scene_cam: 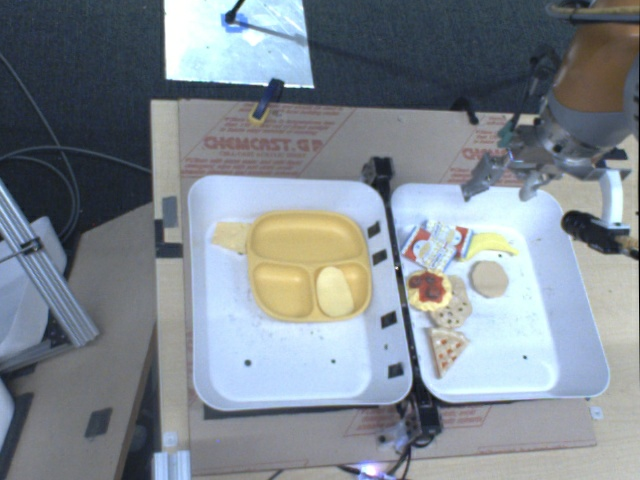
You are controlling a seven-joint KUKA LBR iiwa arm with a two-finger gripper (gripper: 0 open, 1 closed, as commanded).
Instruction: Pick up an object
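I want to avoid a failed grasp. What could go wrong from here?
1. The toy foods crowd together: the pizza slice, cookie and ketchup packet touch or overlap, so the gripper may catch two or none.
2. They lie near the right bin wall, so fingers may hit it.

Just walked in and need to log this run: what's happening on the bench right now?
A grey and orange robot arm reaches in from the right, its gripper open and hovering over the back edge of the right bin, holding nothing. That bin holds toy food: a banana, a round cookie, a pizza slice and a few others. The left bin holds a yellow divided tray. Nothing has been picked up yet.
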